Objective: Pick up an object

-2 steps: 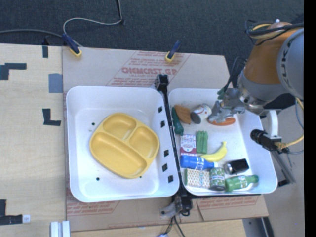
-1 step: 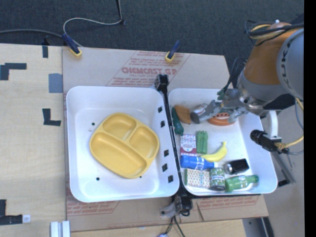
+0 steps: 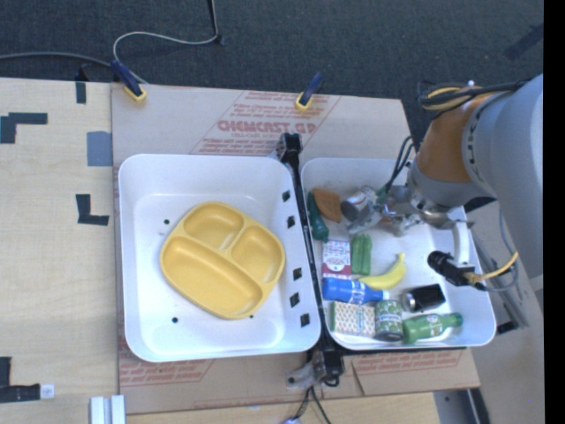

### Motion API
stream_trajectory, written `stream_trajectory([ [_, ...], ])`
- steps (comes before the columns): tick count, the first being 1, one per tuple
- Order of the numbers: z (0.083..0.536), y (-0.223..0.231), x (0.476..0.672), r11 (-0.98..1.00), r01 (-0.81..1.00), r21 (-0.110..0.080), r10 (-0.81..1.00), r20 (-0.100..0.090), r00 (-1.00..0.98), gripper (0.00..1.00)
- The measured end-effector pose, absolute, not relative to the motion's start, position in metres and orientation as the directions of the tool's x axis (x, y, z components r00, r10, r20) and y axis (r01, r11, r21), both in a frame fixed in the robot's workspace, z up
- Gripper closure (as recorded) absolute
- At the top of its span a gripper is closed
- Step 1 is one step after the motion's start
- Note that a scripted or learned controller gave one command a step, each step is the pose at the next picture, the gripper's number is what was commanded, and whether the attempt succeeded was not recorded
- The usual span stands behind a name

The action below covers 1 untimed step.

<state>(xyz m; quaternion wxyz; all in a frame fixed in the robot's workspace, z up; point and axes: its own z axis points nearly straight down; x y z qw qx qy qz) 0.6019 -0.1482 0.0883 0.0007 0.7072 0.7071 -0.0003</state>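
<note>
Nearest me, a green bottle (image 3: 431,326) lies at the right bin's (image 3: 481,329) front edge, a banana (image 3: 386,276) mid-bin. My pincer (image 3: 375,206) hovers near the bin's back edge; I can't tell its opening.

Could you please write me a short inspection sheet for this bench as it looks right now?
Surface: cardboard-covered bench bearing two white bins.
Job's things: right bin holds a banana, green bottle, blue bottle, can and small packets.
Clutter: yellow divided plate in left bin.
Grippers: gripper low over right bin's far end; jaws unclear.
Cables: one on the dark floor.
Surroundings: two yellow clamps on the cardboard's far edge.
</note>
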Motion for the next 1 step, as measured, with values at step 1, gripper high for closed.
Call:
stream_trajectory([
  [1, 0.0855, -0.1277, 0.623, 0.002, 1.0, 0.001, 1.0, -0.001, -0.002, 0.0],
])
